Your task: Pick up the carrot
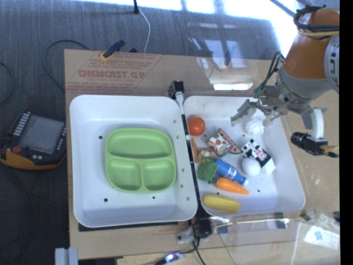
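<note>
The carrot [232, 186] is short and orange. It lies on its side toward the front of the right bin [287, 195], between a blue bottle [230, 171] and a yellow corn cob [221, 203]. My gripper [255, 117] hangs over the back of that same bin, well behind the carrot and to its right. Its fingers are spread open with nothing between them. A crumpled white item [254, 127] lies just below the fingertips.
The right bin also holds a red tomato [196, 125], a small carton [220, 143], a black-and-white toy [257, 150], a white egg [251, 167], a green leafy piece [207, 170] and a thin orange stick [194, 149]. A green divided plate [140, 159] lies in the left bin [88, 120].
</note>
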You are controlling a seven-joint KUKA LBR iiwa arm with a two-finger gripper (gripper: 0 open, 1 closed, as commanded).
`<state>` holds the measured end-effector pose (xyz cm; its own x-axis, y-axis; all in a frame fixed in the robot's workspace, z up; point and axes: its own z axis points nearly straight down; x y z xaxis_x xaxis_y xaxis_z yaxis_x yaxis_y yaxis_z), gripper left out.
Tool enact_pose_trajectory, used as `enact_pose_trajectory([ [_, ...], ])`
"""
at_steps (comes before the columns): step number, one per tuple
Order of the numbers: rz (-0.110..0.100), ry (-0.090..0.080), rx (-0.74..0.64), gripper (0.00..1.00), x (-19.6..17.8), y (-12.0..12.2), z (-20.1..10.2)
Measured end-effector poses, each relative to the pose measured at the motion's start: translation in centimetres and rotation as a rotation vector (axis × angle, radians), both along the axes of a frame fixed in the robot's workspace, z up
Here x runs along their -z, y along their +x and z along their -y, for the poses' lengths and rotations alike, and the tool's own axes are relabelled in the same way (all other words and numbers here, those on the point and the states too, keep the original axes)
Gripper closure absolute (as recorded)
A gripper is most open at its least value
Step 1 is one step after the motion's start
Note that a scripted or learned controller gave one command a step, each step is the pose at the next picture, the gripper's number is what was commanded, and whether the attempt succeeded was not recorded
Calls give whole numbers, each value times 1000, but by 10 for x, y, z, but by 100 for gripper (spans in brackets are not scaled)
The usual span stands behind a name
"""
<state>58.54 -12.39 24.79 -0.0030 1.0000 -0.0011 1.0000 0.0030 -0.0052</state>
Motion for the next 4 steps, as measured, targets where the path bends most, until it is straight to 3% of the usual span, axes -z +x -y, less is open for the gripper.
enact_pose_trajectory([
  [1,-8,3,-87,0,60,-73,-41],
  [2,-6,2,-143,0,124,-104,-8],
  [3,10,0,128,0,158,-99,-21],
  [4,13,-2,128,100,149,-98,-21],
])
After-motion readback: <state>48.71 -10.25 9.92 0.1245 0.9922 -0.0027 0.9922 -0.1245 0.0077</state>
